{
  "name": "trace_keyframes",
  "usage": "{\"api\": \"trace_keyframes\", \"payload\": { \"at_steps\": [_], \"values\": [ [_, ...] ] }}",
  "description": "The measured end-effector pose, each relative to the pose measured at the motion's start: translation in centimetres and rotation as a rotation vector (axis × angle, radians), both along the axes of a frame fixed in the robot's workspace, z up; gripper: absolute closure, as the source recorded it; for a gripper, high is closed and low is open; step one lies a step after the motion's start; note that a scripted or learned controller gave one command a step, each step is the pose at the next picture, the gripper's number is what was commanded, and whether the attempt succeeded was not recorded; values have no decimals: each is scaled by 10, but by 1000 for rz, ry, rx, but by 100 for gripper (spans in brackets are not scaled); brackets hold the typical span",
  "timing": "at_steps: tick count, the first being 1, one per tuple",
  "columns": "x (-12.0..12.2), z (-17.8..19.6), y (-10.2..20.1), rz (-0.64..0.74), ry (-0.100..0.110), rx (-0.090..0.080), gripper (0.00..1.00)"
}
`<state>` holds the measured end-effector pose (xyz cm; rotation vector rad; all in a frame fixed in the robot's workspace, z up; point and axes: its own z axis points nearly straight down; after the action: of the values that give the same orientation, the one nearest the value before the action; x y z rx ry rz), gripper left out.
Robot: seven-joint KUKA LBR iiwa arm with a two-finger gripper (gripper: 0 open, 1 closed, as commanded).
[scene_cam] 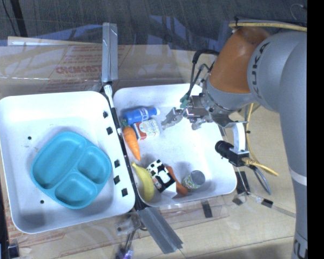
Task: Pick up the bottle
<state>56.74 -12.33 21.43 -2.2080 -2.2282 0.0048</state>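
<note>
A blue bottle (137, 115) lies on its side at the back left of the right bin (216, 161). Just in front of it lies a small clear bottle with a red label (147, 128). My gripper (183, 117) hangs over the middle of the right bin, a little to the right of both bottles and apart from them. Its fingers are spread, one fingertip (169, 118) pointing towards the bottles, and nothing is between them.
Also in the right bin are an orange carrot (132, 142), a banana (146, 182), a black-and-white block (162, 177) and a tin can (194, 180). The left bin (21, 112) holds a blue divided plate (71, 169). A grey divider (109, 53) stands between the bins.
</note>
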Motion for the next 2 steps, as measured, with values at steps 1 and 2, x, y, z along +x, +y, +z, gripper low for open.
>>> {"api": "trace_keyframes", "payload": {
  "at_steps": [1, 2],
  "values": [
    [87, -24, 43, -5, -1, -1, 0],
    [71, -23, 35, 216, 0, 0, 0]
  ]
}}
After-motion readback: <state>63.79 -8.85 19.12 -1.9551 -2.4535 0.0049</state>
